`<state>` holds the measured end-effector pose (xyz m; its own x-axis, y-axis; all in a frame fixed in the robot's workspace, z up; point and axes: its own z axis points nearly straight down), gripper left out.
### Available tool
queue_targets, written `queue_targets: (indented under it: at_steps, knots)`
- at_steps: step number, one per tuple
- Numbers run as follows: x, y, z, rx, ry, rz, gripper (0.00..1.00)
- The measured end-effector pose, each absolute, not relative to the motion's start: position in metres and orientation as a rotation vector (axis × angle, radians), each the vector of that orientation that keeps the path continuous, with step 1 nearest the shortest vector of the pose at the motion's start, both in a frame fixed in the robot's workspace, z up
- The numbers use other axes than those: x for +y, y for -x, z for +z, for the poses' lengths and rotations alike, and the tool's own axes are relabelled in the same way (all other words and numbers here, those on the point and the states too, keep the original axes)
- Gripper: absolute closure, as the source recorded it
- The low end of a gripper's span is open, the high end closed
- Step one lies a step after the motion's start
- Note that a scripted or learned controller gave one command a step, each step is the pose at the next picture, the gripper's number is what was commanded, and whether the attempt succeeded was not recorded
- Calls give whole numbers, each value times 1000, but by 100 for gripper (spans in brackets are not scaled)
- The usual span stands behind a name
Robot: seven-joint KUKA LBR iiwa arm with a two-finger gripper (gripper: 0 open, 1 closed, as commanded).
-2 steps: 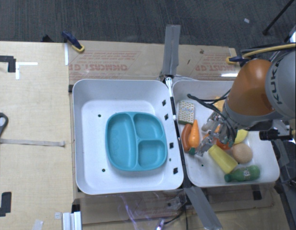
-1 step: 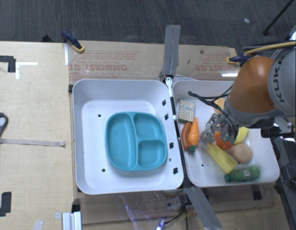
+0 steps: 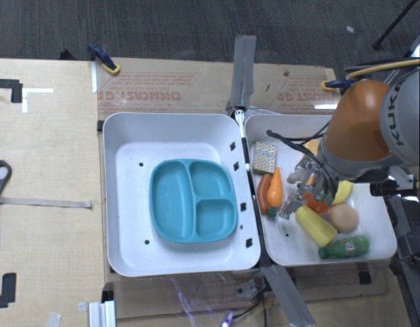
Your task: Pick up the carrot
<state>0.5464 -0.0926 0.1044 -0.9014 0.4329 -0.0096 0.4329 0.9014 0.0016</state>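
Two bins sit in front of me, and all the work is in the right bin (image 3: 380,251); the left bin (image 3: 121,182) holds just a blue divided plate (image 3: 194,200). The carrot (image 3: 273,190) lies near the right bin's left wall, pointed end up toward a small checked card (image 3: 265,157), with a reddish-brown piece (image 3: 264,193) touching its left side. My gripper (image 3: 296,197) hangs low just to the carrot's right, over the clutter of a yellow cylinder (image 3: 316,225), a red bit (image 3: 318,205), a pale egg-like ball (image 3: 344,217) and a green bottle (image 3: 344,246). I see the metal fingers (image 3: 289,206) beside the carrot but nothing clearly between them, and I cannot tell from this angle whether they are spread or pressed together.

I judge I am in the approach step, not yet on the carrot. The next move, as I read it, calls for sliding left until the fingers straddle the carrot's thick middle across its width, then dropping and closing. The neighbour pressed against its left side leaves little room for a finger there, so I would aim carefully.
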Motion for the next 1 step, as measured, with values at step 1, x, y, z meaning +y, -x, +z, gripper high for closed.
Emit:
queue_targets:
  at_steps: [1]
  knots:
    - [-93, -548, 115, 3049, -691, -2, 100]
